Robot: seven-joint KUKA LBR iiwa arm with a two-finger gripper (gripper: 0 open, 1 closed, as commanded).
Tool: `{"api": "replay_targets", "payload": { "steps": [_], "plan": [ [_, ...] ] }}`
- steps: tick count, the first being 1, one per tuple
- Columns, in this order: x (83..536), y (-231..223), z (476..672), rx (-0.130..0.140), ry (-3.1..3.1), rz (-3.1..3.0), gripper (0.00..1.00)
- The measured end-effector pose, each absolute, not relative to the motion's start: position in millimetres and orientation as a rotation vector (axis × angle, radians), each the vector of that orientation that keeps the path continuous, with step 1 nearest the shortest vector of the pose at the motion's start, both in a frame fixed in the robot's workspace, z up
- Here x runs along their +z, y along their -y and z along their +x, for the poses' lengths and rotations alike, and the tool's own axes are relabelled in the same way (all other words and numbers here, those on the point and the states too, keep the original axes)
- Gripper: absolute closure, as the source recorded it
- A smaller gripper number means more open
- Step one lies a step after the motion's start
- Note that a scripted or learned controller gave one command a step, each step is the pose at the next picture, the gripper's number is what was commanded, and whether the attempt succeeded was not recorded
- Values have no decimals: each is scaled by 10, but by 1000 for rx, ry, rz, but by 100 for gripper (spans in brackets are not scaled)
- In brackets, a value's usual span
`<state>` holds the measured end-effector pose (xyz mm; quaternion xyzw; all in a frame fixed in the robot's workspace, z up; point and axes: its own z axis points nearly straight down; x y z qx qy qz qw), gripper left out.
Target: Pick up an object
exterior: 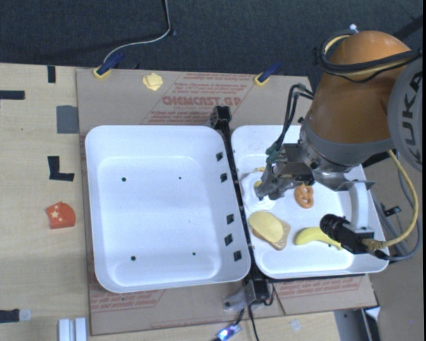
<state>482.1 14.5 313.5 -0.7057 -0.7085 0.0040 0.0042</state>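
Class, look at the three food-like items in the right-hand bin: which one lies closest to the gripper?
The orange pretzel-shaped piece, just beside the gripper. The yellow banana and the pale yellow bread-like piece both lie further toward the bin's near edge.

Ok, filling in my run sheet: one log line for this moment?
arm: over right bin | gripper: low, near bin's left side | nearby: pale yellow piece, banana, orange pretzel | grasp: unconfirmed
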Motion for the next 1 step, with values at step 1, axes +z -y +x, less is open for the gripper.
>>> {"api": "replay_targets", "payload": {
  "steps": [1],
  "plan": [
    [2715, 278, 4828, 8, 2215, -2223, 100]
  ]
}}
